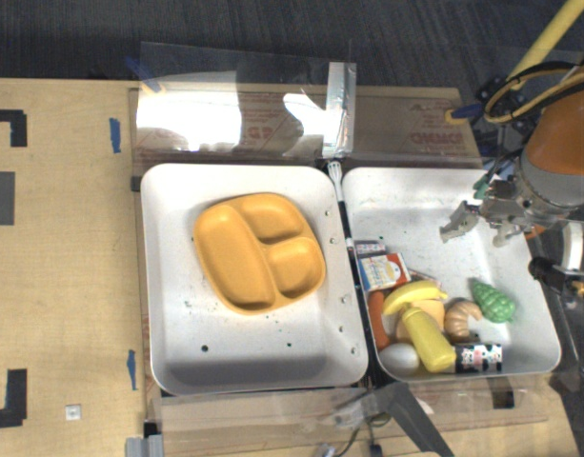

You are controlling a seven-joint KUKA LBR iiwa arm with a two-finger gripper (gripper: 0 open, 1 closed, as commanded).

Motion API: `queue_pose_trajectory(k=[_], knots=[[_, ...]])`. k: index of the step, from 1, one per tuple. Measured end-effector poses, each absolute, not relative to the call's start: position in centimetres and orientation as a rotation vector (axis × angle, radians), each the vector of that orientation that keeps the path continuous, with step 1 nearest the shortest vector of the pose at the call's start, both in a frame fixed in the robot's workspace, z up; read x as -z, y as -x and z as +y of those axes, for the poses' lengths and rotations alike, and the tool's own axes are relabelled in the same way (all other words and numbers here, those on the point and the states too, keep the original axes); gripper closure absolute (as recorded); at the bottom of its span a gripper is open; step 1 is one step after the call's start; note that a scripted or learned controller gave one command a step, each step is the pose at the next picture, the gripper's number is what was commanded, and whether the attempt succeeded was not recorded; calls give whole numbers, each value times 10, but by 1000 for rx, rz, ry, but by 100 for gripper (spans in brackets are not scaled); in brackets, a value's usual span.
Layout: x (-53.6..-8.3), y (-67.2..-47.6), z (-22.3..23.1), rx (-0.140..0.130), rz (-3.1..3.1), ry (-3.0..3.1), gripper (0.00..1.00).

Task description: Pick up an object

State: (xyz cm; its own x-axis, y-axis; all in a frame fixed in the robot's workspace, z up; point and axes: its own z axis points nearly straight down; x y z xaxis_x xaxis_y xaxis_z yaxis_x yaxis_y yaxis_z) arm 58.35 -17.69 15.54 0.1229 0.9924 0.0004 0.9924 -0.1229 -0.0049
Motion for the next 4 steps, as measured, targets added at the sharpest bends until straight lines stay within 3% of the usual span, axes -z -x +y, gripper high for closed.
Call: queue_pose_trajectory(k=[1,2,3,4], knots=[[-91,-582,-107,3,-2352,2103,0],[-186,-504,-73,4,-2099,2338,0],[-92,-479,-102,-3,-2355,2089,0],[-187,-518,-78,6,-2500,1911,0]])
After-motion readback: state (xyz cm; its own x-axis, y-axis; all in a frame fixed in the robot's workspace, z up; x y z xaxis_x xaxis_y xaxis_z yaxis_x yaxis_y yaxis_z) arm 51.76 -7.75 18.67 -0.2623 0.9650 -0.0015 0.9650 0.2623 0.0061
